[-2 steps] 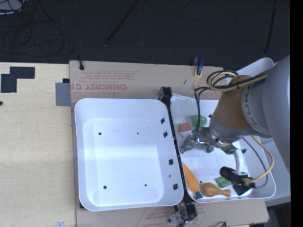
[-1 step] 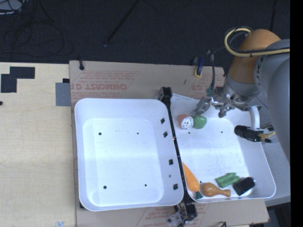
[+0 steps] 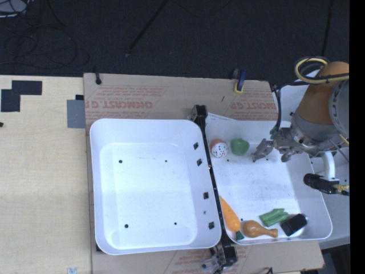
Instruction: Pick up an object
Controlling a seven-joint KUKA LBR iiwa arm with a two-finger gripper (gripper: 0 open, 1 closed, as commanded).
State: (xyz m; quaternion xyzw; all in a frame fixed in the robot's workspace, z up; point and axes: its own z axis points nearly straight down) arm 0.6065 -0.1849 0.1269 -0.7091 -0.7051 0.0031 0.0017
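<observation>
End effector nr small green obj.

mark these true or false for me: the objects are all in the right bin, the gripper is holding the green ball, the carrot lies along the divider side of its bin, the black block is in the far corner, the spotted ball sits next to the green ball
1. All objects lie in the right bin: true.
2. The gripper holds the green ball: false. The ball rests on the bin floor, apart from the gripper.
3. The carrot lies along the divider side of its bin: true.
4. The black block is in the far corner: false. It sits near the front edge, beside the green piece.
5. The spotted ball sits next to the green ball: true.
</observation>
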